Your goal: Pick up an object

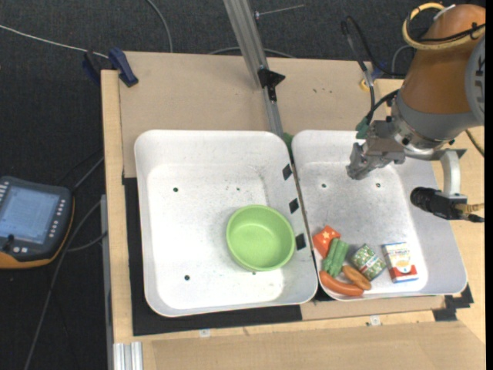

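From above we see a wooden tabletop (200,91) on dark carpet (46,122), with a handheld control unit (31,220) lying at the left. Two white bins sit side by side. The left bin (166,168) holds a green bowl (260,237). The right bin (431,245) holds, along its near edge, an orange carrot (343,284), a green vegetable (334,256), a small packet (368,261) and a little carton (400,262). The gripper (360,168) hangs over the right bin's far part, well apart from these; we cannot tell how it is set.

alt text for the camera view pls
A grey and orange robot arm holds its gripper above the right white bin, whose near edge holds a cluster of small toy foods and a small carton. The left white bin holds a green bowl.
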### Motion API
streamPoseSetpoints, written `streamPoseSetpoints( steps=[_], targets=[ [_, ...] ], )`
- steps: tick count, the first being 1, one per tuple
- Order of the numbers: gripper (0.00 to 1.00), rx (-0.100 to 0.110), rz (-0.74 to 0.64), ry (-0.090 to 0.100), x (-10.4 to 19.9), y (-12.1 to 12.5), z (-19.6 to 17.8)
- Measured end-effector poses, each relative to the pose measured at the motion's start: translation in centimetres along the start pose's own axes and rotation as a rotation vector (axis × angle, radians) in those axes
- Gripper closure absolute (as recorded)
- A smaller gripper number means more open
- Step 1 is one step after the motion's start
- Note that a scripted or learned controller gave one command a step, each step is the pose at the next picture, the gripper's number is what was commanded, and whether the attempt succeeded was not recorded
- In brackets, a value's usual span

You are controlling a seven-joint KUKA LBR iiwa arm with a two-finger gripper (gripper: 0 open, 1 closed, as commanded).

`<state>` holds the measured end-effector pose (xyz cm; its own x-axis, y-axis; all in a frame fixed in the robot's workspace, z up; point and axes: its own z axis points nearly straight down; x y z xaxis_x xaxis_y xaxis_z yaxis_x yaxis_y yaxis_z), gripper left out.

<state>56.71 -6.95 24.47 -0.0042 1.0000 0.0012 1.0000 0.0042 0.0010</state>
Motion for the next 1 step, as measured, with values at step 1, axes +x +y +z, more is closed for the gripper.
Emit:
streamPoseSetpoints(
  steps=[1],
  targets=[
    [1.0,0.001,-0.001,0.0,5.91,-0.48,-0.58]
  ],
)
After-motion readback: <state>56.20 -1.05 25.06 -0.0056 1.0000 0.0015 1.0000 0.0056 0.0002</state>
